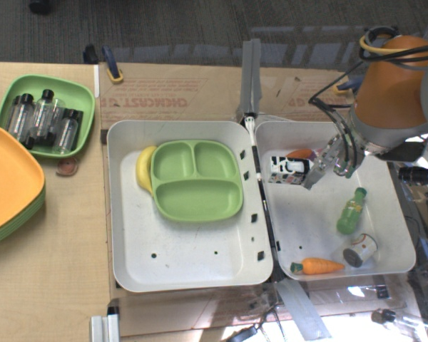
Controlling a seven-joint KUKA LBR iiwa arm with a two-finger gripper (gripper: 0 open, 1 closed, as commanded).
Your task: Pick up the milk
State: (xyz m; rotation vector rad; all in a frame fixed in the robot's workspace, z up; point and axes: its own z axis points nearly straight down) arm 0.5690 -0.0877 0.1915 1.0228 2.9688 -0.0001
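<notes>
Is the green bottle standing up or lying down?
Lying down. The green bottle lies on its side on the right bin's floor, cap pointing toward the far wall.

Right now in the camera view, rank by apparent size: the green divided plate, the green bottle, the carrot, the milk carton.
1. green divided plate, by far
2. green bottle
3. carrot and milk carton look about alike; the carton is partly hidden by the claw, so unranked.

banana (143, 169) half under green tray (197, 179), orange plates (11, 187) cropped left
</notes>
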